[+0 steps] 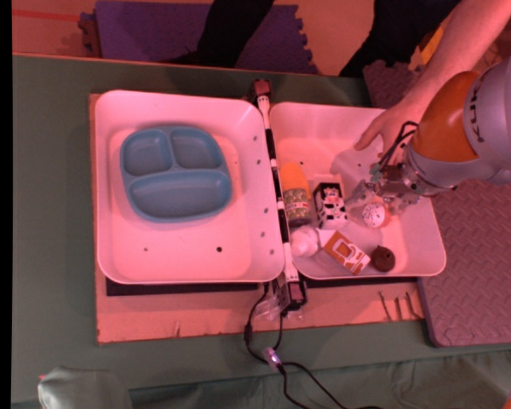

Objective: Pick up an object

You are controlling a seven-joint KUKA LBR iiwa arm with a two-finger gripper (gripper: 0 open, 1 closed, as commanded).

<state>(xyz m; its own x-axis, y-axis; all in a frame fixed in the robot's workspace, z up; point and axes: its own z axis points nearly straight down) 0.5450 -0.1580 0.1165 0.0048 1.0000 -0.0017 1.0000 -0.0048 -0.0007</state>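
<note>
My gripper (372,204) hangs low over the right bin (413,262), its fingers spread on either side of a small white ball (373,216) near the bin's middle. The ball sits just under the fingertips; I cannot tell whether they touch it. To the left of the ball stands a black-and-white cow-pattern box (330,205). An orange-capped jar (295,192) lies along the bin's left wall. A white round object (305,242), an orange carton (347,252) and a dark brown disc (382,259) lie near the front edge.
The left bin (119,254) holds a blue divided plate (177,173). A person's hand (390,129) reaches into the right bin's back right corner, close behind my wrist. A black-and-white striped bar (273,169) runs between the bins. Cables (277,356) trail off the front.
</note>
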